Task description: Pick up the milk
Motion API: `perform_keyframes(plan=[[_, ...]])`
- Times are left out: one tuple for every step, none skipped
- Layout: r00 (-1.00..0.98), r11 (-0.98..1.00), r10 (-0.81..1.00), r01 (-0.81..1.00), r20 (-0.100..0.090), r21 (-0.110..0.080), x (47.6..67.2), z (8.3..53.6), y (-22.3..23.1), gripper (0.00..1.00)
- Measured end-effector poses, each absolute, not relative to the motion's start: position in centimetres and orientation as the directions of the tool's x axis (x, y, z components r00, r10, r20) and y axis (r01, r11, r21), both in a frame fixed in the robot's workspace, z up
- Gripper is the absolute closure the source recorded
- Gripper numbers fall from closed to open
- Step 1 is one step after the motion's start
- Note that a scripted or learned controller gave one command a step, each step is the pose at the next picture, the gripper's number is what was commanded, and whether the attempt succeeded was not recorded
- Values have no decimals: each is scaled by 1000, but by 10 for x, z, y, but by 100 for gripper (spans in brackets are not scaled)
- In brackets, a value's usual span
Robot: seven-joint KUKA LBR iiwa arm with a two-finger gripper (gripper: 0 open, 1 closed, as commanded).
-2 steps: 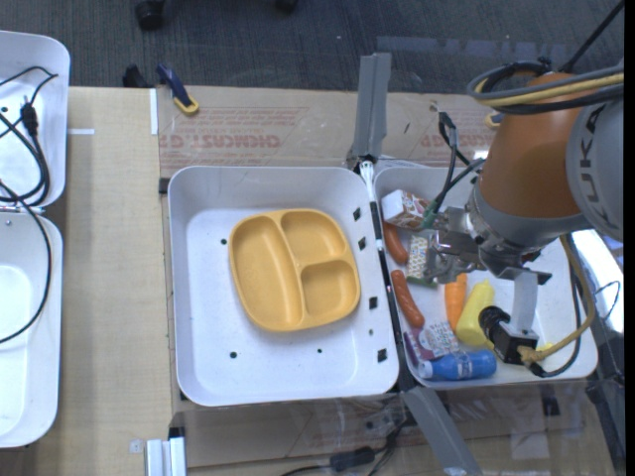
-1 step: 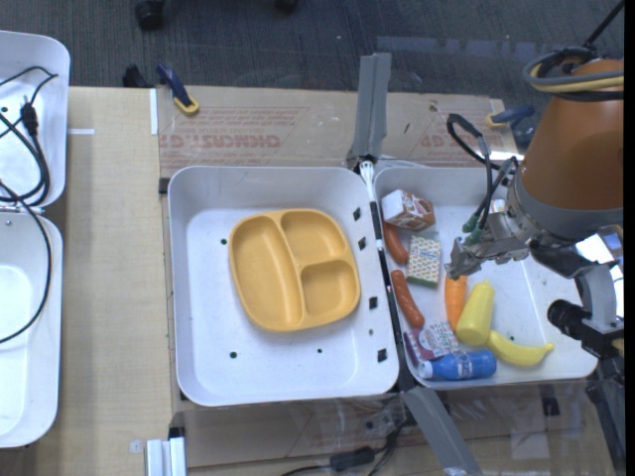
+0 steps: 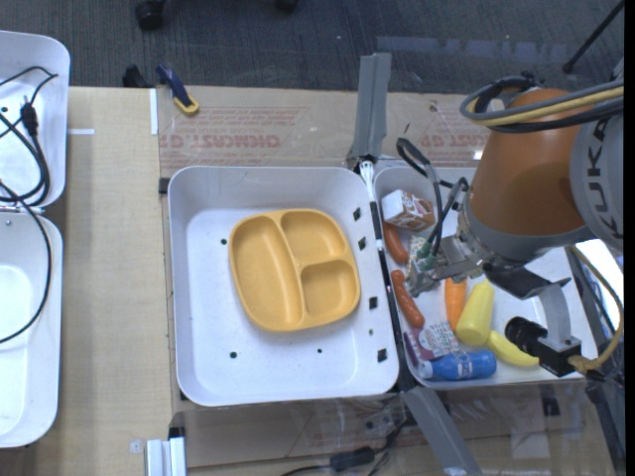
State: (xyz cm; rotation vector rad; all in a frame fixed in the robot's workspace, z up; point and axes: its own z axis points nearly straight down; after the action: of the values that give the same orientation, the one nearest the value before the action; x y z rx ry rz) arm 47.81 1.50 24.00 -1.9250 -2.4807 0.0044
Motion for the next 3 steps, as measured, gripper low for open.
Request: perform_keyframes(plan=[[-451, 451, 892, 892, 1, -4, 477, 213, 44, 100], [-773, 773, 634, 634, 2, -2, 477, 191, 31, 100], [-931, 931, 364, 364, 0, 0, 478, 191, 85, 100]])
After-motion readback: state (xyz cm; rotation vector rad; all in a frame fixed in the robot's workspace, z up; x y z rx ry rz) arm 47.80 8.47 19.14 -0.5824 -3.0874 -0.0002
